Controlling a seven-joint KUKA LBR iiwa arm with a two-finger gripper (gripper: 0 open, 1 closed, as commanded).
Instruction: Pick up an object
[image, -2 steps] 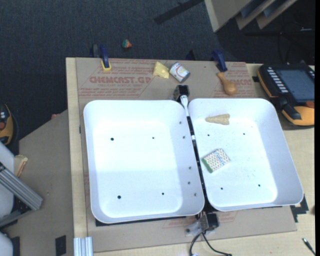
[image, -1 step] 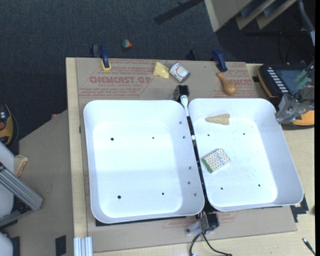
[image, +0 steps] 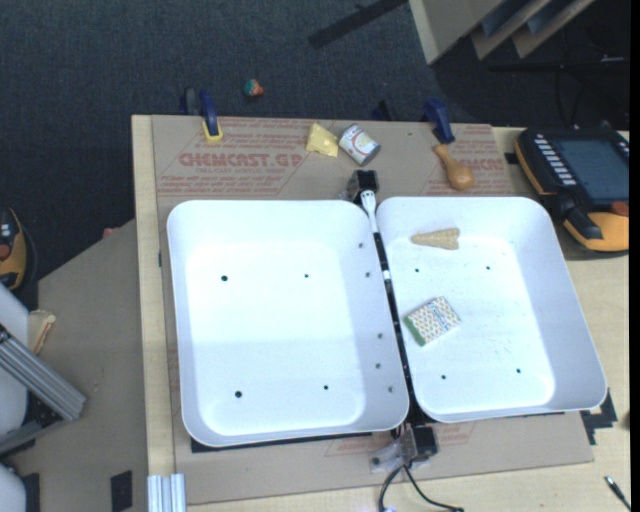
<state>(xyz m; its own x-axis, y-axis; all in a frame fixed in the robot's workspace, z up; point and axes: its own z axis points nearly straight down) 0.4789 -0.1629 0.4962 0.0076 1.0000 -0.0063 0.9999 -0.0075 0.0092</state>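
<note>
Two items, a tan wedge (image: 436, 238) and a patterned packet (image: 433, 321), lay unpicked in the right bin (image: 560, 300); pincer's state could not be told.

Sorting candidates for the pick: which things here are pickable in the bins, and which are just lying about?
For the job:
patterned block, right bin
tan wedge, right bin

Lying about:
yellow piece
small can
wooden piece
handheld pendant

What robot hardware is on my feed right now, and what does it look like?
At the bench's right lies a handheld controller, black with orange trim, a dark screen and a row of pale keys. Black cables trail from a small plug at the front edge. At the back, blue clamps pin a brown board with red lettering.
</note>
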